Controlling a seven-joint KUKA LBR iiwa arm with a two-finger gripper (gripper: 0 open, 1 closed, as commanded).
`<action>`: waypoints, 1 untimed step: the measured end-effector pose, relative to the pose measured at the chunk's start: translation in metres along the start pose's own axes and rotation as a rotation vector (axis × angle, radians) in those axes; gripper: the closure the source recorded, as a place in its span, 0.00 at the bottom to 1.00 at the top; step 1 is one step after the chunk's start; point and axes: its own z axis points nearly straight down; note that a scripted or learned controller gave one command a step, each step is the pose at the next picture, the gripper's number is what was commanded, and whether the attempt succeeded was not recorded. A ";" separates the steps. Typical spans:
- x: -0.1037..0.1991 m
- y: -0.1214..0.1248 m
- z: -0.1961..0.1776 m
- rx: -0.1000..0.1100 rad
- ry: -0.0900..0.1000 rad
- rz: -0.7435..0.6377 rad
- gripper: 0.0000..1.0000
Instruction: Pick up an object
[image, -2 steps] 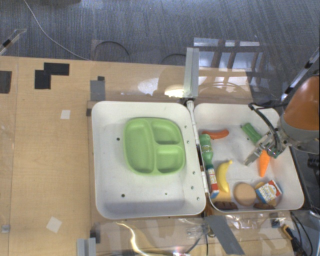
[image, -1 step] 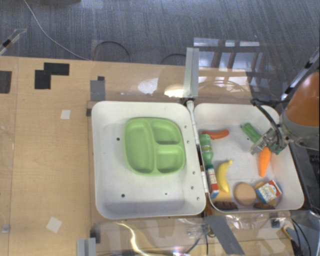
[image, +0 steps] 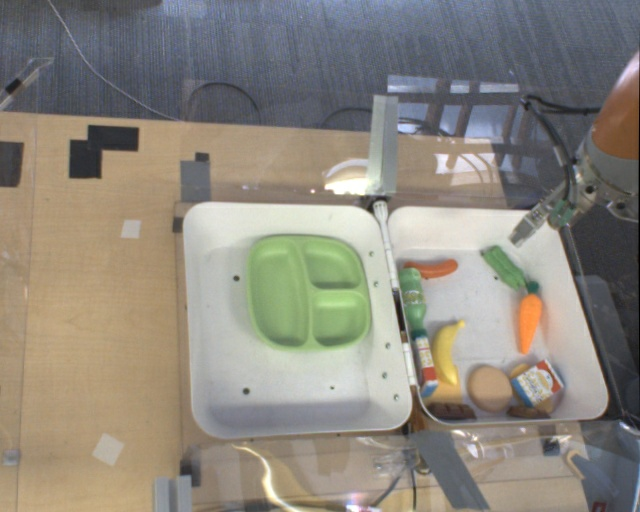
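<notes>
several toys lie in my right bin (image: 585, 330); nothing picked yet. my gripper (image: 530, 228) hovers at its far right corner, whether spread or pressed together i cannot tell. next i'd drop onto the carrot (image: 529, 320) just below it.

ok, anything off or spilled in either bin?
Nothing spilled or damaged. The tray sits flat in the left bin. The toys are crowded along the right bin's left and near edges, with the carrot apart. The hand hangs over its far right corner.
</notes>
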 end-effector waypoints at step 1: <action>0.000 -0.002 0.004 0.006 0.005 0.002 0.00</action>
